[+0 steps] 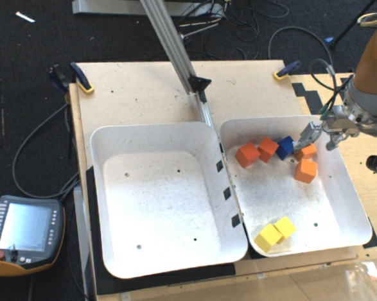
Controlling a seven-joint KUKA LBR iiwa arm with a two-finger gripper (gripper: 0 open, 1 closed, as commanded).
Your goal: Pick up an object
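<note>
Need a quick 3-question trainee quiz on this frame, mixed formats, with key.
1. True or false: the yellow blocks lie in the left bin.
2. Multiple choice: how many orange blocks are in the right bin? A) two B) four C) six
3. Fill in: the blue block sits between orange blocks near the bin's ____ edge, close to the gripper.

Key: 1 false, they lie in the right bin; 2 B; 3 far.
</note>
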